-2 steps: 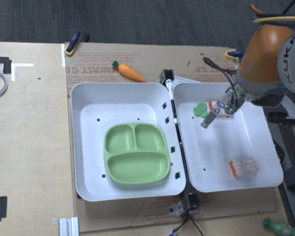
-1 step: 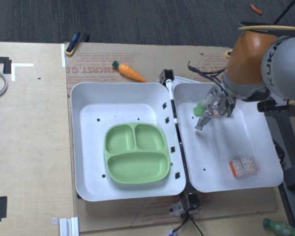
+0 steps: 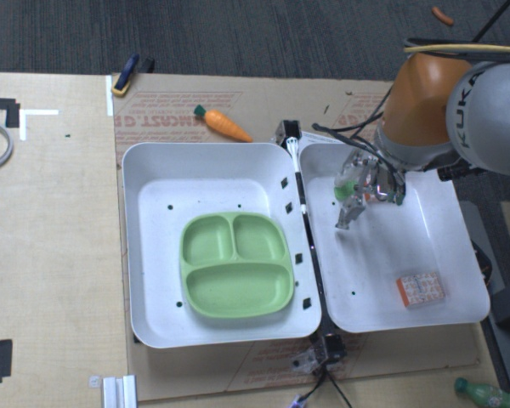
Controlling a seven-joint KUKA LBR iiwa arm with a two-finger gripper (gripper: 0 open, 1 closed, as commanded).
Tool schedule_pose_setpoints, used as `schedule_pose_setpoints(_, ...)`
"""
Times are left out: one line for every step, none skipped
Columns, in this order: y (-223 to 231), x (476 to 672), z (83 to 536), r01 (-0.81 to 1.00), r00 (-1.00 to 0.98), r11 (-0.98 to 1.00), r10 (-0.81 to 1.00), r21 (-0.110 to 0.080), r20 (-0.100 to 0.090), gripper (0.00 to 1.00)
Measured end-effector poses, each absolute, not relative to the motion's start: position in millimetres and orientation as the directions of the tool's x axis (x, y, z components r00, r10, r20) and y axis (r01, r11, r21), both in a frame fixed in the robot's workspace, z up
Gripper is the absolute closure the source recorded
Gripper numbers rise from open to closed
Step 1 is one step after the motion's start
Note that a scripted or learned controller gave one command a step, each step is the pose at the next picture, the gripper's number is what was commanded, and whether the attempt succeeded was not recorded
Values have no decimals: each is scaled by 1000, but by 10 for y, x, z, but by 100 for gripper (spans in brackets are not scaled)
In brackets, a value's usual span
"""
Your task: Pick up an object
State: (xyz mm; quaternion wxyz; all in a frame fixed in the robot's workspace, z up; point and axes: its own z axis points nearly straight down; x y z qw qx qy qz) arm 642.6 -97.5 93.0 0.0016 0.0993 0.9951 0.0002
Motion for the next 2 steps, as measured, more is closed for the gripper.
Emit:
schedule_pose_setpoints(-1093,6058,1616,262,-965,965,262,1,-3,0)
schedule_pose_setpoints(-1277,6459,931,97,-995,995,97,0,-5,0)
